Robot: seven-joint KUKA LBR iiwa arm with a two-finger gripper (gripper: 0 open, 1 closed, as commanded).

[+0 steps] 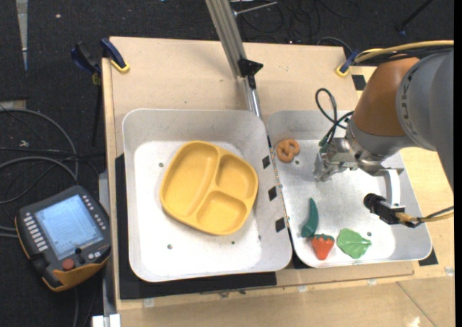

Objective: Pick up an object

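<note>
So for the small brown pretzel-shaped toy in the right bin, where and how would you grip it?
Probably from straight above. The small brown pretzel-shaped toy lies flat near the right white bin's left wall, so close the gripper fingers across its outer edges, lined up along that wall.

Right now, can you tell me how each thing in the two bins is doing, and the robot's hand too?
Yellow divided plate: lying flat in the left bin, nothing in its sections.
Pretzel: lying in the right bin near its top left corner, untouched.
Green pepper: lying in the right bin, just above the strawberry.
Strawberry: lying by the bin's front edge.
Green leaf: lying flat beside the strawberry.
Gripper: over the right bin, holding nothing visible.
</note>
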